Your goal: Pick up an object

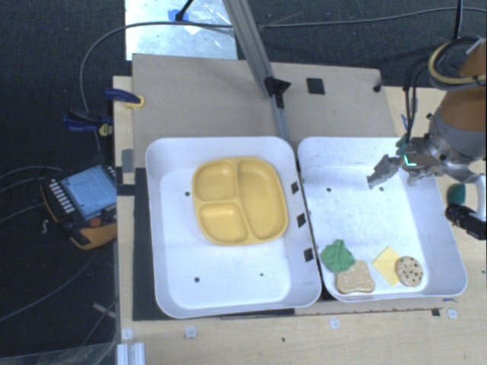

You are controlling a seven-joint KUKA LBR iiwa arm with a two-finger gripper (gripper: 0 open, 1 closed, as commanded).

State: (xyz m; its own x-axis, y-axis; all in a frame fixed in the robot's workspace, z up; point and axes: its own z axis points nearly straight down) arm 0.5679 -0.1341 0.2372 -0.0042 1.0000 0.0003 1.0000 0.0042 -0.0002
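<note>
Right bin (380, 226) inspected: four small toy food pieces clustered in its near corner — a green leafy piece (337, 255), a slice of bread (355, 280), a yellow cheese wedge (386, 265) and a round speckled cookie (409, 271). Bread touching the leafy piece and the cheese; cookie just beside the cheese. Left bin (175, 280) carrying a yellow divided plate (238, 201). Gripper (382, 172) hanging over the far side of the right bin, well apart from the cluster; nothing seen between its tips, opening not discernible. Judged light, flat and probably smooth-surfaced — liable to slip or skid against the bin floor. Cookie judged the best candidate: outermost, stiff-looking, best pinched across its edges. Leafy piece possibly softer.
</note>
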